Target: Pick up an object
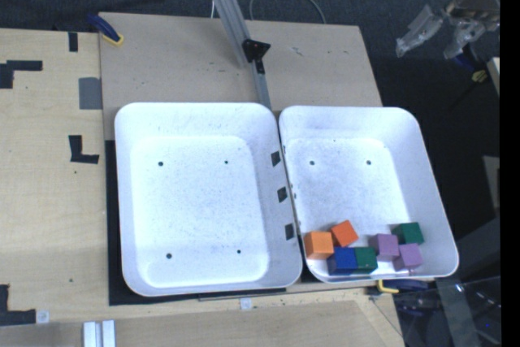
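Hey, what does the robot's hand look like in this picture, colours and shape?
The hand sits at the upper right, over the dark floor beyond the bins. It looks pale grey and metallic, with light angular finger-like pieces sticking out from a darker, cluttered body. It is blurred, so markings and cables are hard to tell.

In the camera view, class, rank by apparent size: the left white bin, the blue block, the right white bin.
1. Left white bin
2. Right white bin, looking slightly smaller
3. Blue block, smallest by far
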Controlling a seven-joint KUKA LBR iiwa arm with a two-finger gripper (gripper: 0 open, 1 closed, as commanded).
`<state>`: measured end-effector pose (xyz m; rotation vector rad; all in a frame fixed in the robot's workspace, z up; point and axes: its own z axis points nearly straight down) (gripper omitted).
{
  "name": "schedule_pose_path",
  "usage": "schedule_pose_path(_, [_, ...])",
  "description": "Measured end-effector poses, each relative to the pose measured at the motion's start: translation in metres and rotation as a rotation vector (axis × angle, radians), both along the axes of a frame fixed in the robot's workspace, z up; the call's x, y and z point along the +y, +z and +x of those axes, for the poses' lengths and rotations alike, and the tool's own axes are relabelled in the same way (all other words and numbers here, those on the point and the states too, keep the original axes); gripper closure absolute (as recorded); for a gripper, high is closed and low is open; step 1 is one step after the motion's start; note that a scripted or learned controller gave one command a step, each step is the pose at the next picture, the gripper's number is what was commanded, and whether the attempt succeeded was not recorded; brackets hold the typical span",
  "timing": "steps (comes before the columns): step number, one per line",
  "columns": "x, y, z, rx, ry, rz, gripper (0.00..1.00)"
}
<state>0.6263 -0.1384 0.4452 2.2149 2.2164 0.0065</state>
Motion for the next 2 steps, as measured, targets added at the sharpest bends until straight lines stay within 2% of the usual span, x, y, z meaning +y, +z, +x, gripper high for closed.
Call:
schedule_pose_path(1, [-0.031, -0.054, -0.024, 0.015, -0.004, 0.002, 0.00])
schedule_pose_path(2, [0.066, -0.205, -0.077, 0.010, 0.000, 0.003, 0.00])
